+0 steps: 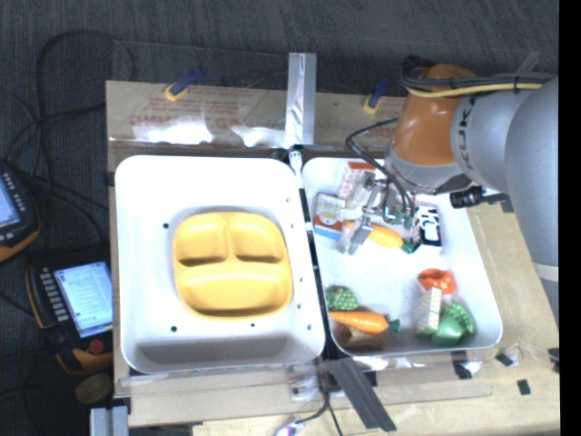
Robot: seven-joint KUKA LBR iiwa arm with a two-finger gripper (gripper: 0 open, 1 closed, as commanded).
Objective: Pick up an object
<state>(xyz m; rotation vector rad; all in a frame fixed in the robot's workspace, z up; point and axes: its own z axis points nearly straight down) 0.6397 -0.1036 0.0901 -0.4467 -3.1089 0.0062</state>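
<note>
Grey gripper (363, 234) hangs low over the right bin's (481, 271) back-left clutter, beside a yellow banana-like toy (388, 238), seemingly hunting a pick; whether it is spread or pinching, I cannot tell.

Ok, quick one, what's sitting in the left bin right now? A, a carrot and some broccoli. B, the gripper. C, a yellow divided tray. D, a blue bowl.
C: the yellow divided tray lies in the middle of the left bin, while the carrot and the gripper are over in the right bin.
</note>
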